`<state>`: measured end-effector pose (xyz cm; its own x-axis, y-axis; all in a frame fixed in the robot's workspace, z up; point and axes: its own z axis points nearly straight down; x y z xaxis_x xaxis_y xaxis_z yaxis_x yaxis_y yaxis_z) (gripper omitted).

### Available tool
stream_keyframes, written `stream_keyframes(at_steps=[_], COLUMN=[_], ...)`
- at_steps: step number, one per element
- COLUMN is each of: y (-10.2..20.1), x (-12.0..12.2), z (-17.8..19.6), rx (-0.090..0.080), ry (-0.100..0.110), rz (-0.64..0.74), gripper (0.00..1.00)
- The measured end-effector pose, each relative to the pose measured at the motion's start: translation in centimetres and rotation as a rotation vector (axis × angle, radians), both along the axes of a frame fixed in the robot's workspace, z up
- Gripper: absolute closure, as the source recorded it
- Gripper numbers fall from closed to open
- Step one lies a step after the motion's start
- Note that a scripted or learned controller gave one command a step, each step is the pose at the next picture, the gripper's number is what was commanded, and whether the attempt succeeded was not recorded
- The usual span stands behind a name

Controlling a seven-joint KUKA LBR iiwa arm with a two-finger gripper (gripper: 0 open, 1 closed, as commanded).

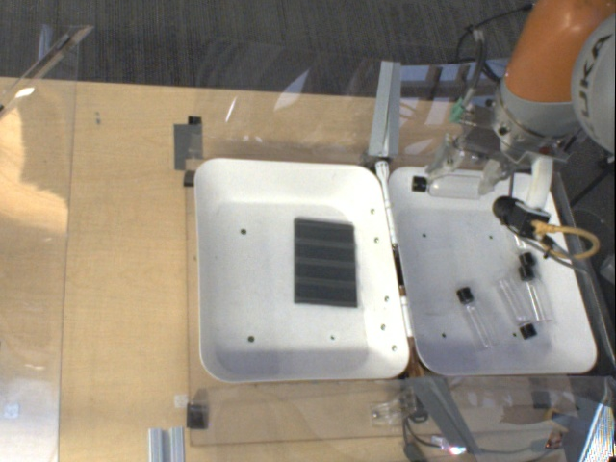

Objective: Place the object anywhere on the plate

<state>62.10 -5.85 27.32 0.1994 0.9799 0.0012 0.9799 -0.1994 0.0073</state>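
**Friend:** Which step are you on?

**Me:** The first one, I think. The left bin (221, 186) has the dark plate (325, 261). My gripper (467, 162) hangs over the right bin's (423, 349) far edge. I can't tell if my jaws are open.

**Friend:** And the object?

**Me:** A clear tube (525, 301) lies in the right bin. Next I must reach down and pinch it.

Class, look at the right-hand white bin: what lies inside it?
Inside the right bin lie several clear tubes with black caps. The arm covers the bin's far corner, so anything there is hidden.
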Motion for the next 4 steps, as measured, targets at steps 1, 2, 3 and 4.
stream_keyframes(at_steps=[1,2,3,4], y=[4.5,10.6,18.5,26.5], x=[4.8,4.8,3.6,5.5], z=[-1.1,-8.9,-15.5,-16.7], rx=[0.000,-0.001,0.003,0.005], ry=[0.003,0.004,-0.006,-0.017], rz=[-0.032,0.515,0.213,0.450], gripper=[1.00,1.00,1.00,1.00])
